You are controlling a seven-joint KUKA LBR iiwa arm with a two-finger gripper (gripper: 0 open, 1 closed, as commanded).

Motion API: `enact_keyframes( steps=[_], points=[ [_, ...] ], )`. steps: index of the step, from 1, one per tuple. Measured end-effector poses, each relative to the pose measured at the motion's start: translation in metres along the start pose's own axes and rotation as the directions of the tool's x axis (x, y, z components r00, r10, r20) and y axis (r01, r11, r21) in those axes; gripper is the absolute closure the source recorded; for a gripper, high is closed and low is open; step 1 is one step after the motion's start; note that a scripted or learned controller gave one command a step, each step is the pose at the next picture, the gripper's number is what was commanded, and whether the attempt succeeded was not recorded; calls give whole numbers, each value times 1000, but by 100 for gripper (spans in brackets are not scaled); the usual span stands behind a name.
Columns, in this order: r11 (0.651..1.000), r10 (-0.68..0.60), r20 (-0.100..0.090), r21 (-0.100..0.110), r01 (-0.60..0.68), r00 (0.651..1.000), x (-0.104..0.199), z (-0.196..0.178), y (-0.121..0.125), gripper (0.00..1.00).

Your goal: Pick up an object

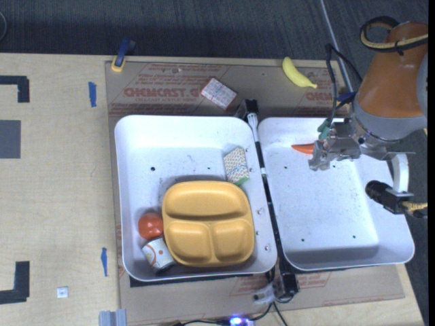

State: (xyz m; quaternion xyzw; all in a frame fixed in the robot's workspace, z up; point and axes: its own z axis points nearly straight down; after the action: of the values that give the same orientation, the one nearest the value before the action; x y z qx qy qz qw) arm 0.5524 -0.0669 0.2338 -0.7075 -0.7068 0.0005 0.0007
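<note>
Hand: the hand hangs over the right bin, near that bin's far edge and a little toward its right side; the grey arm with its orange band comes in from the right.
Hand state: cannot tell how far open it is; the tips are small and blurred against the white floor.
Hold: nothing is seen between the tips, so no hold can be claimed.
Orange piece: a small orange carrot-like object lies on the right bin's floor by the far edge, just beside the hand on its left; touching or apart, I cannot tell.
Left bin: the left bin carries a yellow divided tray at its near middle.
Near-left corner of left bin: a red-orange ball and a small white cup-like item sit just beside the tray.
Far-right part of left bin: a small patterned packet lies close to the wall shared with the right bin.
Worktop beyond the bins: a yellow banana lies past the right bin's far edge; a checked card lies past the left bin's far edge.
In the way: the bin's far wall stands close behind the orange piece.
</note>
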Motion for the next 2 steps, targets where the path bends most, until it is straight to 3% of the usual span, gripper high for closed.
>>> enact_keyframes(
  steps=[1,2],
  points=[
    [1000,-2,-1,0,2,1000,54,-4,-52,100],
    [1000,-1,-1,-1,1,1000,54,11,-73,100]
  ],
)
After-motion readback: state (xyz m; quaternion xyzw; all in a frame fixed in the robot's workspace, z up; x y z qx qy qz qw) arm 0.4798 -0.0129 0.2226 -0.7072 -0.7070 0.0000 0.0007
